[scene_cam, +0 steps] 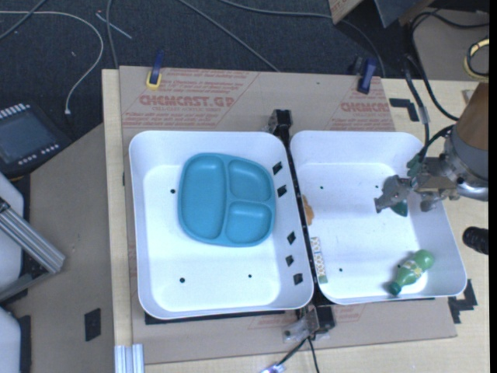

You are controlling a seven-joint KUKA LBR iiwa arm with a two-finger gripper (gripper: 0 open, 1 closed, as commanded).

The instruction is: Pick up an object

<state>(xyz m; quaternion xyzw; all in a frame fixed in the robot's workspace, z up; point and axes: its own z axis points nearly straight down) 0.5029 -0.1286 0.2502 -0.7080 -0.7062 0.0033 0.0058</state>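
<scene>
- Left bin: holds a blue divided plate, well apart from the arm.
- Right bin: open white floor at centre; the arm enters over its right wall.
- Gripper: hangs over the bin's right half; whether it is spread or closed cannot be told, and nothing is seen in its grasp.
- Green bottle: lies on its side in the near right corner, just beside the rim, toward the camera from the gripper; long axis diagonal, cap toward the near rim. Walls likely crowd any approach.
</scene>
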